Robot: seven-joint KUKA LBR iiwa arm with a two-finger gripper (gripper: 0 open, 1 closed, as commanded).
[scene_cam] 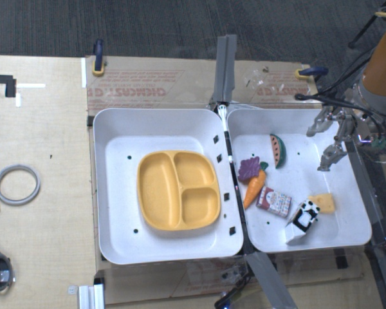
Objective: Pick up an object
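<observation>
your gripper (pixel 327 148) hangs at the right edge of the frame, over the upper right part of the right bin (pixel 347 234), fingers spread apart with nothing between them. below and left of it, in that bin, you have a watermelon slice (pixel 278 150), purple grapes (pixel 249 169) touching a carrot (pixel 254 188), a small red carton (pixel 274 202), a black-and-white cow-pattern carton (pixel 304 217) and just beside it a cheese wedge (pixel 325 203). the left bin (pixel 109 192) holds a yellow divided plate (pixel 179 189). a grey tape ring (pixel 15 184) lies on the bench at the far left.
</observation>
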